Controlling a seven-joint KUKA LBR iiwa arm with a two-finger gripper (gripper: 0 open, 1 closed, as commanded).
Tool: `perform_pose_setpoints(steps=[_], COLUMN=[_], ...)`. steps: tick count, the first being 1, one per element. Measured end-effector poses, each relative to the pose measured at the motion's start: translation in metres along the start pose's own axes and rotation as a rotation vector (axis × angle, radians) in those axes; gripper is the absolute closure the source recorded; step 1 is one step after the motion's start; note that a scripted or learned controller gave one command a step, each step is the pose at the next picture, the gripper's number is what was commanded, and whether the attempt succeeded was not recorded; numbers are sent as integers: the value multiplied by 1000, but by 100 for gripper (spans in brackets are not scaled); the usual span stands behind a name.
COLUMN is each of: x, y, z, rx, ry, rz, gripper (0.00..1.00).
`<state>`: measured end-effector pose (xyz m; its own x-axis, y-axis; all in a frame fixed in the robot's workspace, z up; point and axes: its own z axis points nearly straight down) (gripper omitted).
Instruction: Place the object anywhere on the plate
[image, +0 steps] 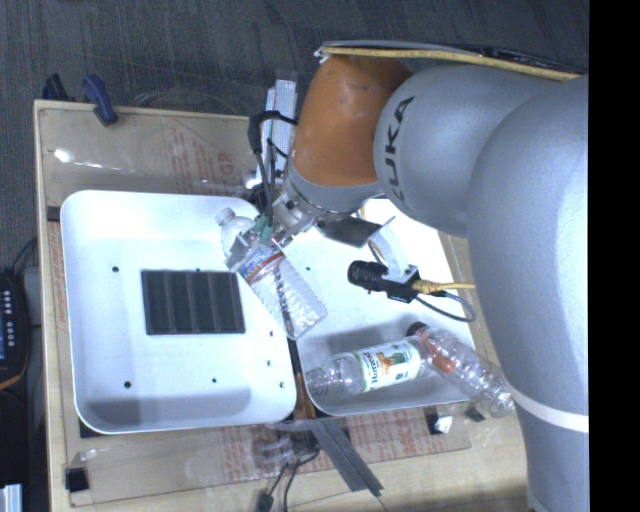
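One bottle (270, 275) at gripper (268, 232) | grip unclear | right bin (385, 405) half hidden

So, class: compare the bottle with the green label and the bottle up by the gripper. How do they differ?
The green-label bottle lies flat in the right bin; the red-label bottle sits by the gripper, slanting across the seam between both bins. Their labels differ: one is green, the other red. Both are clear plastic bottles.
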<state>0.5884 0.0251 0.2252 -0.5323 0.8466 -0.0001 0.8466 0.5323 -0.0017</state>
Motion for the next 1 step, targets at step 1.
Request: perform_pose_setpoints(steps=[1], x=[0], y=[0], z=[0], rx=[0], ry=[0], rz=[0], gripper=[0])
